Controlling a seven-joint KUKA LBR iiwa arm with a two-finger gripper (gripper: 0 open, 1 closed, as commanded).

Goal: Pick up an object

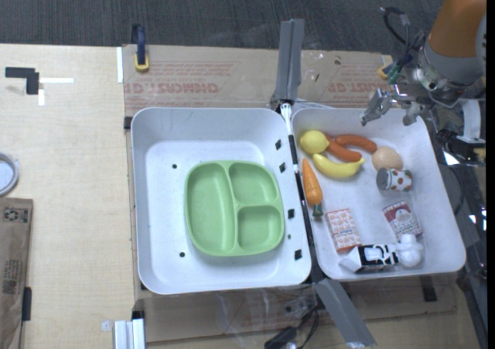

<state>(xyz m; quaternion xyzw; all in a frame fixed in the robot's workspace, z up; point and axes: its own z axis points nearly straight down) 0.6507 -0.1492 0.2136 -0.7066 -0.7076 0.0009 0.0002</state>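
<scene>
Above the right bin's (452, 241) far rim hangs the gripper (393, 110), its fingers spread apart with nothing between them. Just below and to its left lie a sausage (353, 141), a lemon (313, 141) and a banana (339, 166); an egg (387, 159) and a small can (394, 179) sit nearly straight below it. Farther left, the other bin (147, 185) holds a green tray (234, 208).
</scene>
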